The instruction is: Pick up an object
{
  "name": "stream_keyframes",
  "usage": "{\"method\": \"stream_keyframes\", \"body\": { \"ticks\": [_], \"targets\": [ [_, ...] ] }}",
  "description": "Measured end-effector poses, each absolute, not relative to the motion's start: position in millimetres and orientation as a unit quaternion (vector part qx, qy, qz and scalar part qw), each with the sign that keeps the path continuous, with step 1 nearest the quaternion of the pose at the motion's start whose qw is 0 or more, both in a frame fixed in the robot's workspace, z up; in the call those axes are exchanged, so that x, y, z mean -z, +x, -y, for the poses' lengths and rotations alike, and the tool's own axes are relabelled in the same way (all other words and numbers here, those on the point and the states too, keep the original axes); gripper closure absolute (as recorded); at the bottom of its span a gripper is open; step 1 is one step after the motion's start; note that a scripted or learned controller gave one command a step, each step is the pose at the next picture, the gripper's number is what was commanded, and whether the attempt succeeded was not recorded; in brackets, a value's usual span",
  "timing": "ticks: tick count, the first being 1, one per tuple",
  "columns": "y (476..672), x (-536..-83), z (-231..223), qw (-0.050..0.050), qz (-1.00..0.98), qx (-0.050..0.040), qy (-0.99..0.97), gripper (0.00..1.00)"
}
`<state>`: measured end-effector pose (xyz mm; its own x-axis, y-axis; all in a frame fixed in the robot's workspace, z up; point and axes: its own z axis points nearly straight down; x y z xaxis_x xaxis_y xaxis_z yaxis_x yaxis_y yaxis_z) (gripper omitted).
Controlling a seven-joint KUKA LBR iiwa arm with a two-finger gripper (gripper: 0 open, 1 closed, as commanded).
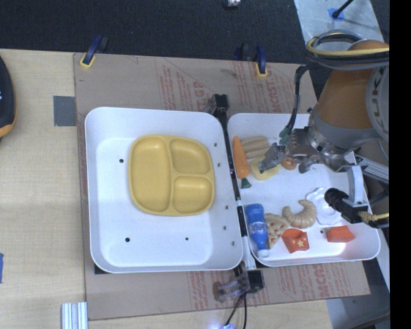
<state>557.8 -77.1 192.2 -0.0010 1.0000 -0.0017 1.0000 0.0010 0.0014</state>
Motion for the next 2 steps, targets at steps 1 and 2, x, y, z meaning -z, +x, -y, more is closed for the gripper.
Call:
{"method": "stream_keyframes", "body": {
  "ticks": [1,2],
  "targets": [
    [575.6,-157.2,128.4,0.0,-0.707,0.0016,0.707,0.0],
    [623.5,-100.1,93.2,0.001,-0.71,0.0002,0.704,0.0]
  ]
}}
